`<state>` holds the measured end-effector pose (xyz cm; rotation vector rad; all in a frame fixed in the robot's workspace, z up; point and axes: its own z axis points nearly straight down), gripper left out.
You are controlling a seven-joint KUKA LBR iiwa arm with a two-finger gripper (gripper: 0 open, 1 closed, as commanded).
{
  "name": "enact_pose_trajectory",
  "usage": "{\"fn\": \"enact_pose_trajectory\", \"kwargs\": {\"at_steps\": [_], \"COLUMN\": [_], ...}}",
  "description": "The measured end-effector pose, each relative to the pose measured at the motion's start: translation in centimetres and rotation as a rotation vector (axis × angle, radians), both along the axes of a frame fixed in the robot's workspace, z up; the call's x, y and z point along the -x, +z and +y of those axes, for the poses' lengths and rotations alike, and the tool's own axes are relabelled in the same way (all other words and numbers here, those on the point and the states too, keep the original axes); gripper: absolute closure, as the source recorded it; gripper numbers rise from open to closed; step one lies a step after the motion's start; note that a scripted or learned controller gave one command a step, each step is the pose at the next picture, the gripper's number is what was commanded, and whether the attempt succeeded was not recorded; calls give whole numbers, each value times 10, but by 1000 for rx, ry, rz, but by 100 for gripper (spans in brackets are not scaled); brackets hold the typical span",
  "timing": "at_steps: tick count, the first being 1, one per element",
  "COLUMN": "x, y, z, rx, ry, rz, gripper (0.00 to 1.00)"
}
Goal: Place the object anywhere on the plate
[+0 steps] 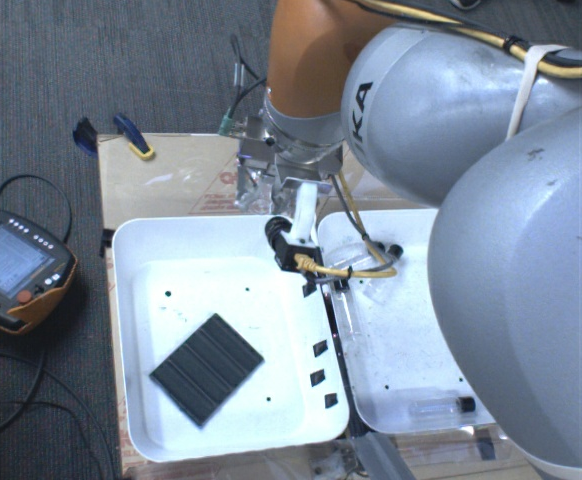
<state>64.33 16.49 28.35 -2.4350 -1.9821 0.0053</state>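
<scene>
While two shallow white bins sit side by side on the pale board surface (186,173), a row of small black clips (319,349) lines the rims where they meet. A blue and yellow clamp (131,138) grips the surface's far left corner. A grey and orange handheld control pendant (16,268) lies on the dark carpet floor (121,48) to the left, with black cables beside it.

The dark grey ribbed square plate (208,367) lies flat and cornerwise in the near half of the left bin (123,298), with bare white floor all around it. The clear plastic tube with a black cap (436,406) lies on its side at the near edge of the right bin (401,348), beside the arm's bulk.

The tool (269,183) hangs at the far rim of the left bin, close to the gap between the bins and well apart from both things. The plate is nearer and to its left, the tube nearer and to its right. How far the tool is open cannot be told, nor whether it has hold of anything.

The grey arm (441,98) reaches in from the right, its large links covering much of the right bin. The orange band (306,48) sits above the wrist, which points down.
</scene>
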Motion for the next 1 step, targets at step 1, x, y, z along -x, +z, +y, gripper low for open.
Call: {"fn": "enact_pose_trajectory", "kwargs": {"at_steps": [1], "x": [0], "y": [77], "z": [80], "rx": [0], "ry": [188], "rz": [-1], "gripper": [100]}}
